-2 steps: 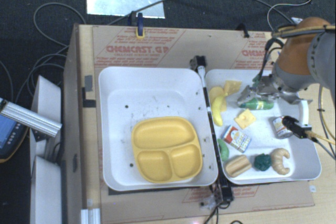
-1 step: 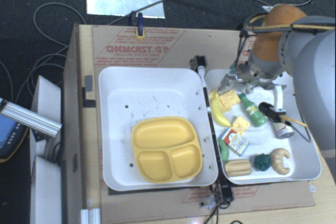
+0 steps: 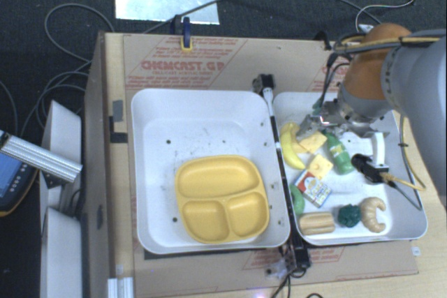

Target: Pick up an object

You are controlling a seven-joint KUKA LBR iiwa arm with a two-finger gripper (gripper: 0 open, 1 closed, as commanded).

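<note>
my gripper (image 3: pixel 320 121) | over cheese (image 3: pixel 311 142), grip state: cannot tell | risk: crowded banana (image 3: pixel 290 147) and bottle (image 3: pixel 340 156) get nudged, pick slips

We take the divider (image 3: pixel 274 143) between the two bins as our landmark: to its left lies the left bin (image 3: pixel 150 115), with a sectioned tray (image 3: pixel 222 197) in its near half, close to the divider. Just right of the divider, in the right bin (image 3: pixel 412 216), lie a banana (image 3: pixel 290 146), cheese wedges (image 3: pixel 316 153), a bottle (image 3: pixel 340 155) and a small carton (image 3: pixel 312 188). Nearer us sit a bread roll (image 3: pixel 316 222), a broccoli piece (image 3: pixel 348 215) and a croissant (image 3: pixel 373 213), farthest from the divider.
</note>
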